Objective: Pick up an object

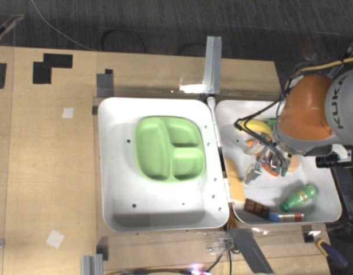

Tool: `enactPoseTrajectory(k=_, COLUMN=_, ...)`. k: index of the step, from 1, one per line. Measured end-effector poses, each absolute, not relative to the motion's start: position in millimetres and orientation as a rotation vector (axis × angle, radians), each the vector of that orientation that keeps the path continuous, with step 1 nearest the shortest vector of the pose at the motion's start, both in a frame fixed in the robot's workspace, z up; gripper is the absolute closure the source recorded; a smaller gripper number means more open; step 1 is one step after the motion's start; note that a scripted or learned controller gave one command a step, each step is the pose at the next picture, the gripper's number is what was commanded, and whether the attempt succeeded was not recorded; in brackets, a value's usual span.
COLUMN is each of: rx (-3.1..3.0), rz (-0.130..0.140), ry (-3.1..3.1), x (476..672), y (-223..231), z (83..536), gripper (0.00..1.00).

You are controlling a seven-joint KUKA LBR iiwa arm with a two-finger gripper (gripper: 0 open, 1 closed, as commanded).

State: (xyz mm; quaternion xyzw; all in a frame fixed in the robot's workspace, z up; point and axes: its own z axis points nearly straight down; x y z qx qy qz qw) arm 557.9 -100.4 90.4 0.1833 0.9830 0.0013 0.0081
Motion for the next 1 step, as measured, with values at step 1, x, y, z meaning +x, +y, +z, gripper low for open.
enactPoseTrajectory(k=1, rx=0.722, rz=0.005, ry=3.044, x=624.4, y=-87.8, z=88.6, gripper=0.00)
